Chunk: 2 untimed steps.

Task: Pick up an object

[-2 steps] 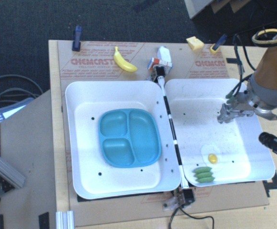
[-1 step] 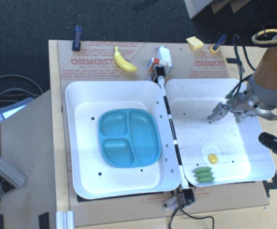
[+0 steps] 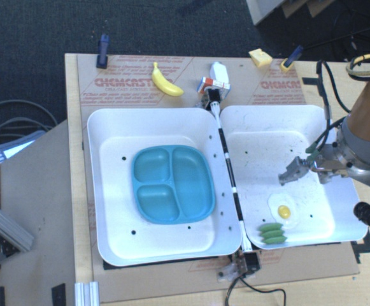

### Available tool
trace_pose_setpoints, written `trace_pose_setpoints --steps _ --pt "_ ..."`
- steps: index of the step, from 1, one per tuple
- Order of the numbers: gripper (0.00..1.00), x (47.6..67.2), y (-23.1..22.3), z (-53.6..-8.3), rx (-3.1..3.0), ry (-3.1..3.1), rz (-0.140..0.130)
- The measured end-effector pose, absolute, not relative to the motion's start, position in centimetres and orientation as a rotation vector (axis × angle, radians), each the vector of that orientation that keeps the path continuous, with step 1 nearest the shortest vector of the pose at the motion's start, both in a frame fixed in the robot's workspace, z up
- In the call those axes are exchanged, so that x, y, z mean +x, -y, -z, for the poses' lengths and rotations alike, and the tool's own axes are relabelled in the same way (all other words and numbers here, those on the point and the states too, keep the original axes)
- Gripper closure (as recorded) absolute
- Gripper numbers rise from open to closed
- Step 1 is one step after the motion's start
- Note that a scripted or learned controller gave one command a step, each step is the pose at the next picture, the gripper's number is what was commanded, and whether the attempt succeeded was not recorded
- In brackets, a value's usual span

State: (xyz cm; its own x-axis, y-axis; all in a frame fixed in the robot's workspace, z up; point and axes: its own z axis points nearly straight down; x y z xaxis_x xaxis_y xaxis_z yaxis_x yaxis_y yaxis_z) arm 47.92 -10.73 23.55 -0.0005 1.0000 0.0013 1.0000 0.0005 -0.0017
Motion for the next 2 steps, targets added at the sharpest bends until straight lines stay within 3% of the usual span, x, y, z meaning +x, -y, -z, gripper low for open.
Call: trace_pose_setpoints --steps 1,2 --pt "0.00 47.9 12.2 -8.4 -2.223 2.222 0.000" --pt "0.00 54.2 11.4 -24.6 -2.223 2.225 0.003"
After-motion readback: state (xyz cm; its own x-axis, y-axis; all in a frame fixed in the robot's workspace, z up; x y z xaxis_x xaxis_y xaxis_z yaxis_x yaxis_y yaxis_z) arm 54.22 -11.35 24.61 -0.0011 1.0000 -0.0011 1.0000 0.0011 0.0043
